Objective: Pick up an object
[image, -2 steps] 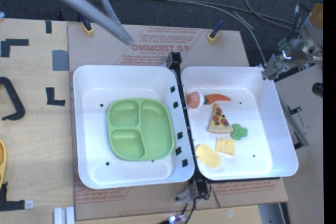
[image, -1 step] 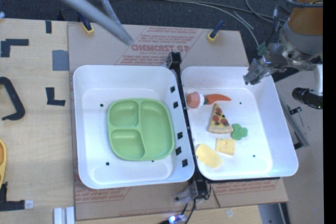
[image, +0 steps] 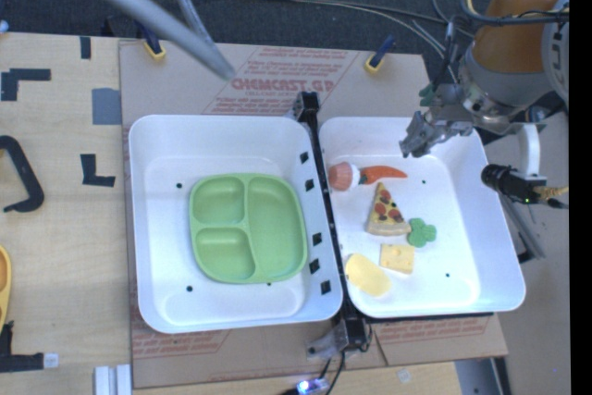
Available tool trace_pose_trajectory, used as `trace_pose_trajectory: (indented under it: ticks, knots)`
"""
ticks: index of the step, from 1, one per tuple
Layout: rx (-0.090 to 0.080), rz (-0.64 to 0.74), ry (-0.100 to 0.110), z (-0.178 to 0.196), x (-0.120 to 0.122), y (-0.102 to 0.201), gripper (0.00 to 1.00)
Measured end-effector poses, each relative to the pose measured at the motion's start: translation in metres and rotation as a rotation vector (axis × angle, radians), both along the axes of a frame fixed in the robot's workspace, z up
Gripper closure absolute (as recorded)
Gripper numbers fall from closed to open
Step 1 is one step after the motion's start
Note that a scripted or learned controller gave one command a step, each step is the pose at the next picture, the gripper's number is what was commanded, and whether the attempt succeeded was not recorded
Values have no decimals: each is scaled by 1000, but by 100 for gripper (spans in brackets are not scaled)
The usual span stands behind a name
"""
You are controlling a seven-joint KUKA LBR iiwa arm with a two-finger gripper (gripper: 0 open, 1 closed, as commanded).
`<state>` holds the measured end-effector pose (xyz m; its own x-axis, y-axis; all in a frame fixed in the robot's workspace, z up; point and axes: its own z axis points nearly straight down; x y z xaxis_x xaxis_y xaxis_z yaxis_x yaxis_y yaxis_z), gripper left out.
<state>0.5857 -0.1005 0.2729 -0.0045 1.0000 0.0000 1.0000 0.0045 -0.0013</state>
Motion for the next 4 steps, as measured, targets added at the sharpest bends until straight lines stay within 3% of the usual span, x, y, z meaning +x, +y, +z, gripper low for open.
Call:
trace_pose_trajectory:
  ticks: [2,4]
  knots:
    - [0,0,1,-2,-6,105,100]
    - [-1,0,2,-35,-4,196,100]
